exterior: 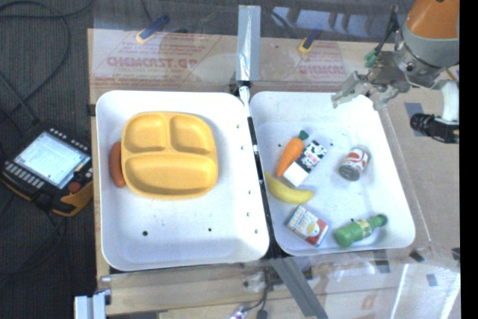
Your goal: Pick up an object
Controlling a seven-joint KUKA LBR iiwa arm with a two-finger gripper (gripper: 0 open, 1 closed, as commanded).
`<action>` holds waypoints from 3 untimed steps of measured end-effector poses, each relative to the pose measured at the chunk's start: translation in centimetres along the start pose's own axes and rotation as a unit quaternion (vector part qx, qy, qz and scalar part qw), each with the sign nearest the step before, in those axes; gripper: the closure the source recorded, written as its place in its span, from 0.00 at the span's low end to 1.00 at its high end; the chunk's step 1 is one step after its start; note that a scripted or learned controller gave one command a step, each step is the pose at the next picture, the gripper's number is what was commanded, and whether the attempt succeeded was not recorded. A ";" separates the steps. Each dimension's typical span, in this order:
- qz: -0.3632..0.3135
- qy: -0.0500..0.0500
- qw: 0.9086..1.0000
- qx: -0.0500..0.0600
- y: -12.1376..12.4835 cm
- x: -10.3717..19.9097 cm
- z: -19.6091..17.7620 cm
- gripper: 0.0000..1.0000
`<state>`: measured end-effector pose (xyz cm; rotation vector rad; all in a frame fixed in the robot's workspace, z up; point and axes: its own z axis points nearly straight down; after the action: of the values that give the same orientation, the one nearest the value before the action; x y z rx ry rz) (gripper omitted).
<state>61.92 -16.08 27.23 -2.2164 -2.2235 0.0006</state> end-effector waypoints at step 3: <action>-0.075 -0.009 0.997 -0.026 -0.1 5.0 16.0 0.00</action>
<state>61.80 -11.02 11.19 -2.0763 -2.4202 -0.0379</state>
